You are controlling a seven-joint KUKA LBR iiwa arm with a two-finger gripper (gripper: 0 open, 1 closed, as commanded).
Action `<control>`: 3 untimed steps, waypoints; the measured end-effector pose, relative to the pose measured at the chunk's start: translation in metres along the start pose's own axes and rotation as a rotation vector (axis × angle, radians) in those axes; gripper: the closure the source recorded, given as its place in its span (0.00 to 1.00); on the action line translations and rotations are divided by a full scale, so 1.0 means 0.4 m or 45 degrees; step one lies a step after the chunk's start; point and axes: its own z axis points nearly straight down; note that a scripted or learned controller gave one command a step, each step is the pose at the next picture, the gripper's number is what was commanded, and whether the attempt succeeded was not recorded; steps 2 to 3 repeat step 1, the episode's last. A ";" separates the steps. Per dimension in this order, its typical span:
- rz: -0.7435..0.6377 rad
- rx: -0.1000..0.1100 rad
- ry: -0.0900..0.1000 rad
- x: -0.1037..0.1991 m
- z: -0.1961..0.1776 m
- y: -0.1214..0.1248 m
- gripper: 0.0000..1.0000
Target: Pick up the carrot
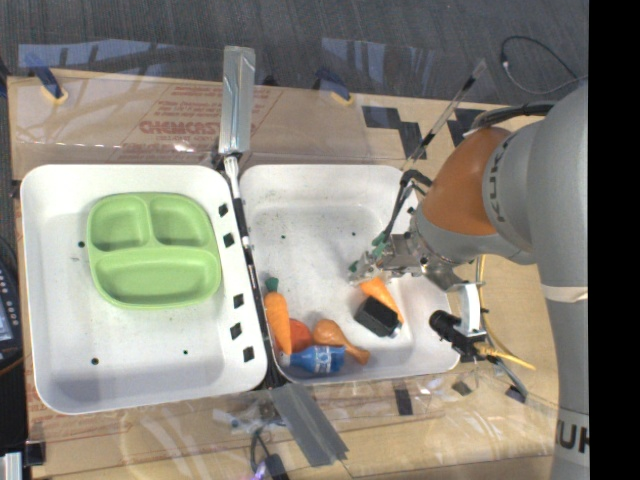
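- Carrot [277, 320] lies in the right bin [320, 203], against its left wall near the front left corner, long axis running roughly front to back, with a dark green stub at its far end.
- Just beside it toward the front sit an orange-red piece [301, 334], a blue bottle-like toy [318, 361] lying on its side along the front wall, and a tan-orange pear-shaped thing [334, 333] touching the blue one.
- My gripper [378, 290] is down in the same bin, toward its right side and well apart from the carrot.
- Right at my gripper there is a small orange wedge-shaped thing [377, 290] with a black block [377, 317] directly below it; I cannot tell whether my fingers are spread or closed, or whether they hold either piece.
- My arm [520, 188] comes in over the bin's right edge, the orange band [460, 183] above the back right part of the bin.
- In the left bin [50, 358] a green divided plate [155, 249] rests toward the back, three compartments facing up.
- Both bins sit side by side on the bench [120, 108], their inner walls touching along a row of black clips [236, 268].
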 end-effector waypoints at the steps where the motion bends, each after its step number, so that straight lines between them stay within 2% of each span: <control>1: 0.197 -0.006 0.000 0.157 -0.305 0.040 1.00; 3: 0.197 -0.006 0.000 0.157 -0.305 0.040 1.00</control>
